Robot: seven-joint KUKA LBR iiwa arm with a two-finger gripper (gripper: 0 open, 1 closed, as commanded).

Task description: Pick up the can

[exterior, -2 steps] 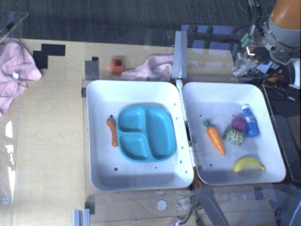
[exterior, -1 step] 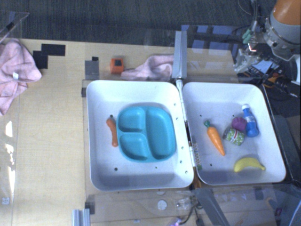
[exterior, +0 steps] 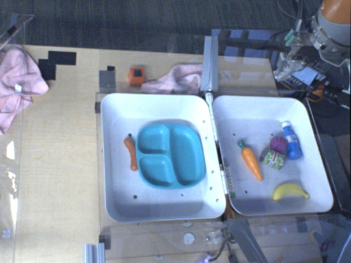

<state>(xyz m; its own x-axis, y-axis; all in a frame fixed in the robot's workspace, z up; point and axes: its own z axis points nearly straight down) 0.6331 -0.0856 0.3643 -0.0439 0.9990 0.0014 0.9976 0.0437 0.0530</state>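
Above the right bin's [exterior: 312, 147] far corner, the end effector [exterior: 293, 53] hangs off the surface, well apart from the can [exterior: 273, 158]; whether it is open or closed I cannot tell. The can lies tilted in that bin, touching a purple item [exterior: 278, 144], just beside a blue bottle [exterior: 292, 142], a carrot [exterior: 251, 161] near. Best approach, I judge: descend from above on its free side to avoid the neighbours. Its green label is too small to read.
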